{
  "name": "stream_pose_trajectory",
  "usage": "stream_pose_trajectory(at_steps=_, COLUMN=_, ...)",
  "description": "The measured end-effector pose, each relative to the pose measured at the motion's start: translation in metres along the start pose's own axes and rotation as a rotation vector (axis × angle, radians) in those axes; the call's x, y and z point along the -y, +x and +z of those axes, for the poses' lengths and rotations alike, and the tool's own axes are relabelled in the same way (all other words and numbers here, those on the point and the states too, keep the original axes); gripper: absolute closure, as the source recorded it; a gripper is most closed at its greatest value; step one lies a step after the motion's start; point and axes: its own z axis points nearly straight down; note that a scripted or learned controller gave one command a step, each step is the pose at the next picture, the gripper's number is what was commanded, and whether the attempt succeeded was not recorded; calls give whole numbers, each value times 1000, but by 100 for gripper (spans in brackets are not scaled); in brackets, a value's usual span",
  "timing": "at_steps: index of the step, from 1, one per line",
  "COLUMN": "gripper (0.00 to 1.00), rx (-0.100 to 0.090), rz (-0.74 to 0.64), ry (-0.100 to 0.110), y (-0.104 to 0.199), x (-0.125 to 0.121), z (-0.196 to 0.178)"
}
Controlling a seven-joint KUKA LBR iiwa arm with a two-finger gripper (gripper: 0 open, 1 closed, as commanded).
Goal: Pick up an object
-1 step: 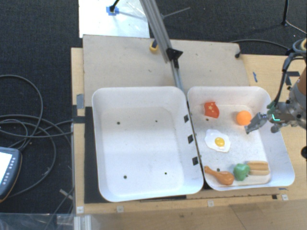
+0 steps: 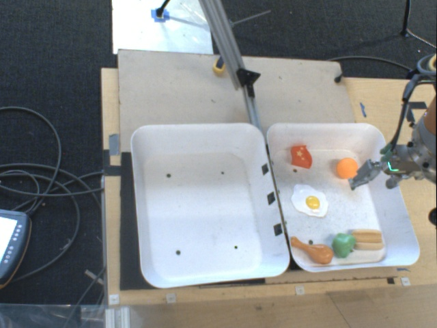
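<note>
The arm reached in from the right, and its gripper hung over the right-hand bin, just beside the orange ball, which lay in the far part of that bin. Nothing could be seen between the gripper and the ball to say they touched, and whether the gripper was spread or pressed together could not be told from this slanted view; it showed merely as a dark shape at the end of the wrist. The task named no particular object, so any of the bin's things would have served: a red piece lay to the left of the ball, a toy fried egg sat near the middle, and along the near wall lay a drumstick, a green piece and a hot-dog bun, the last two touching. The left-hand bin on the surface held nothing to pick. By my reading, the step in hand was the approach, with no grasp yet made, and the ball looked the likeliest target. The next move would have called for centring over the ball and descending squarely, since a round thing could easily roll off a glancing touch.
</note>
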Motion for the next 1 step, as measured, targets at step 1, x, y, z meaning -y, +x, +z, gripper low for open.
stream_pose_trajectory(at_steps=1, gripper=0, rx=-2, rz=2, ry=6, y=4, x=-5, z=61)
